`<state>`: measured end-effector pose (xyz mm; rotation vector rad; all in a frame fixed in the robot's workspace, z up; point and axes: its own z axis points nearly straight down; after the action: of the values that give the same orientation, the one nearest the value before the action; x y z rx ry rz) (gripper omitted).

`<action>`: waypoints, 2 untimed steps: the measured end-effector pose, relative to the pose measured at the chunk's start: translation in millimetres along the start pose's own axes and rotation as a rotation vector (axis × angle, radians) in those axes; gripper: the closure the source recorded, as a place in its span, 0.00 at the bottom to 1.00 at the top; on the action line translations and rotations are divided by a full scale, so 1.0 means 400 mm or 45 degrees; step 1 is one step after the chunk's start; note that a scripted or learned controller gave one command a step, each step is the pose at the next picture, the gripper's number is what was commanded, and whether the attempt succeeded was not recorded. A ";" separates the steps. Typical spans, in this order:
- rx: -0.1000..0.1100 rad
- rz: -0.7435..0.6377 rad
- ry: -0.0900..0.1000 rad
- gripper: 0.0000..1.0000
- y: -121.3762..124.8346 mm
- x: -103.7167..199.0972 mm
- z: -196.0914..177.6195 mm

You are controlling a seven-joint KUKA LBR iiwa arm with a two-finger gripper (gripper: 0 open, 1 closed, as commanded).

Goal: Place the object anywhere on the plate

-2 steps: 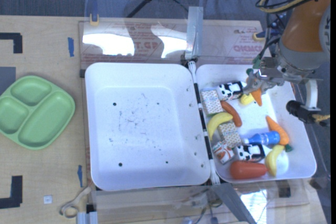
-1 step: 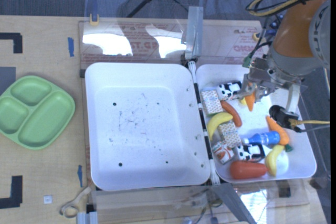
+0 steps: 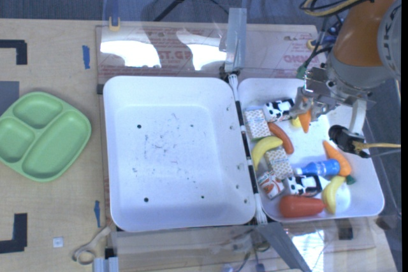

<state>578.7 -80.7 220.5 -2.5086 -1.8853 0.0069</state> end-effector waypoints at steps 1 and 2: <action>-0.002 -0.104 0.002 1.00 -0.050 -0.018 0.095; -0.003 -0.485 0.002 1.00 -0.073 -0.013 0.094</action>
<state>549.2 -77.6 183.1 -2.1064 -2.3263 0.0016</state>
